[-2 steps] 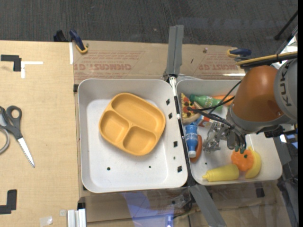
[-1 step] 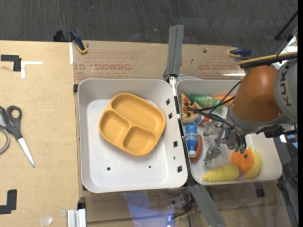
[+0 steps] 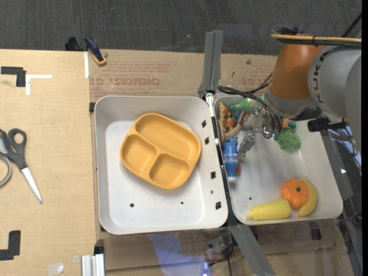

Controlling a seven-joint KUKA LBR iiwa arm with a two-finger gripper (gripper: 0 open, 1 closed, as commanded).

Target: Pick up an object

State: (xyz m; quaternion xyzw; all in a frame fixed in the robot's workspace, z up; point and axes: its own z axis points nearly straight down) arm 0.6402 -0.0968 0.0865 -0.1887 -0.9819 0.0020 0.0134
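Tool point(image 3: 248, 132) — low in my right bin point(image 3: 328, 154), upper centre-right of frame; finger state I cannot tell. Blue bottle point(image 3: 230, 157) just left of it, along the divider. Green toy point(image 3: 288, 139) right. Orange pumpkin point(image 3: 294, 193), banana point(image 3: 310, 199), yellow bottle point(image 3: 270, 211) — lower right. Orange divided plate point(image 3: 160, 149) in left bin point(image 3: 109, 177).

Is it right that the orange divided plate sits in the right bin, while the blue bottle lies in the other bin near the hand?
Not quite. The camera view shows the orange divided plate in the left bin, not the right one. The blue bottle does lie in the other bin, the right bin, near the hand.
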